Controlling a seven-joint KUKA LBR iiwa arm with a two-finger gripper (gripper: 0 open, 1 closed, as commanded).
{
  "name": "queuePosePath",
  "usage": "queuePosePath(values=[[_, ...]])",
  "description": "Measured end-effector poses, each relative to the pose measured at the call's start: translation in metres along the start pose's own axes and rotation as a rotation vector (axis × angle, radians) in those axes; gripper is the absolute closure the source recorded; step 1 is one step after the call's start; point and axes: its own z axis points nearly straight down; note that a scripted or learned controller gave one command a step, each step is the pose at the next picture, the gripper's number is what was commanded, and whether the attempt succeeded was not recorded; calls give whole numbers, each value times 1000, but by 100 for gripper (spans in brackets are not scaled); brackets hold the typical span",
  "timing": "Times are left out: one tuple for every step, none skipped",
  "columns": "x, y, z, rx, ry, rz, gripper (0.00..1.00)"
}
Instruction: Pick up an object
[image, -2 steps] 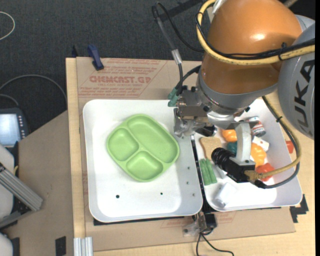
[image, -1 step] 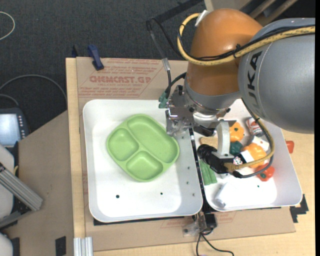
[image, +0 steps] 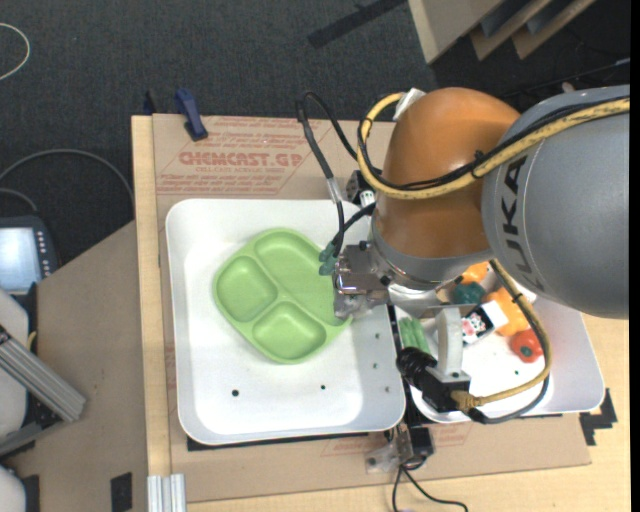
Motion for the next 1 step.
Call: queuePosePath(values=[[-75, 3, -69, -17, 0, 6, 100]])
